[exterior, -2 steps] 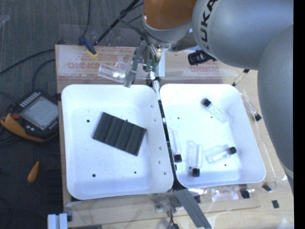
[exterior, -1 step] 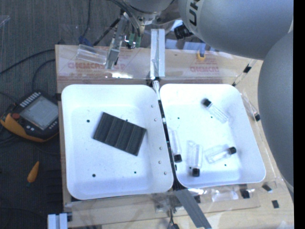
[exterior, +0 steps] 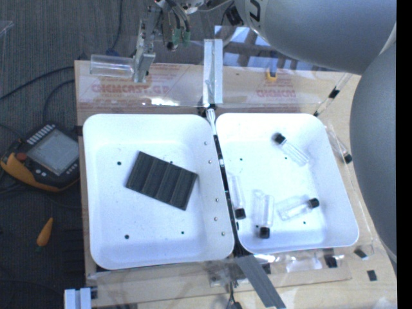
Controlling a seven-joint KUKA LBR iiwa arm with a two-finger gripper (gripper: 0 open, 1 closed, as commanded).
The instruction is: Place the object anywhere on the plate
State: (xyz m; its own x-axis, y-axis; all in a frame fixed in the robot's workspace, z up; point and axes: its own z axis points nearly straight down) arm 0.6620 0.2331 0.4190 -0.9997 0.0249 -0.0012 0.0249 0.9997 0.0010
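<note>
Gripper (exterior: 143, 60) raised behind bins, seemingly gripping vial (exterior: 109, 64).

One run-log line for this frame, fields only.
gripper: above left bin's far edge | plate: dark ridged, left bin | vials: clear, black-capped, right bin | placement: not done

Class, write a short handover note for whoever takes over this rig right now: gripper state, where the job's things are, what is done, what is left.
Gripper: up above the far edge of the left bin, with a clear vial sticking out sideways between its fingers.
Dark ribbed plate: flat in the left bin, nothing on it.
Four more clear vials with black caps lie in the right bin, for example one near its far side.
Done: a vial is picked and lifted.
Left: bring it down over the plate and release it there.
</note>
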